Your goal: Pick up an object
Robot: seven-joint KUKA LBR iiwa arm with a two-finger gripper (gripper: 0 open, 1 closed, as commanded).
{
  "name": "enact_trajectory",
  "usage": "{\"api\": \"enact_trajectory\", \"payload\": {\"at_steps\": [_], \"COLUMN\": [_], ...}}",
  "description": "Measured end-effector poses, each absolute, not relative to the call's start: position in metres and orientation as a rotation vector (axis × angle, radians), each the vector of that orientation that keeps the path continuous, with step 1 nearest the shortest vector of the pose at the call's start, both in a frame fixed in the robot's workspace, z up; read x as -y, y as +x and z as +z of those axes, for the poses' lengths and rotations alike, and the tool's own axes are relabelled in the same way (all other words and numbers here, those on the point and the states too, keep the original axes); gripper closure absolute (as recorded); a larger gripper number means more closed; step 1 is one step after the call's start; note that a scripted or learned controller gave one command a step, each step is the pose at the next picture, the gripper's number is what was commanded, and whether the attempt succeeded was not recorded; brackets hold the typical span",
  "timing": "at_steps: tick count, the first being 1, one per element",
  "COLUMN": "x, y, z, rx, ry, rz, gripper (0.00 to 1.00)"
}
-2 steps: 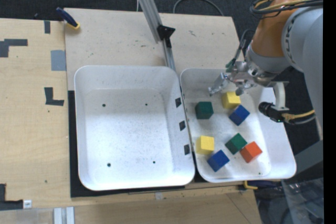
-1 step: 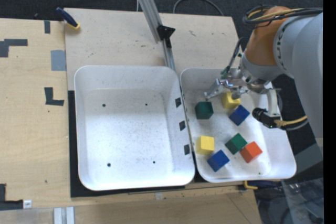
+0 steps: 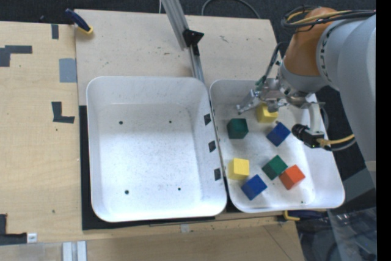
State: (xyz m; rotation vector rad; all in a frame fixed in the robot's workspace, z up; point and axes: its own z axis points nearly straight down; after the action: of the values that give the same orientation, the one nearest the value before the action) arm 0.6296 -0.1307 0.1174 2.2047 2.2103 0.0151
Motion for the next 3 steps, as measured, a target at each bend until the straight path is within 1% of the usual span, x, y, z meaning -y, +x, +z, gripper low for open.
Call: {"api": "enact_trajectory", "payload": {"at_steps": [1, 2, 3], "x": [0.130, 0.137, 0.127], "y": [0.630, 0.636, 0.636], "z": [0.126, 0.186, 0.235], "rx": [-2.211, -2.220, -2.223], "ry": [2.202, 2.217, 2.216], "rz": [0.017, 0.004, 0.004], "gripper": [1.00, 1.00, 1.00]}}
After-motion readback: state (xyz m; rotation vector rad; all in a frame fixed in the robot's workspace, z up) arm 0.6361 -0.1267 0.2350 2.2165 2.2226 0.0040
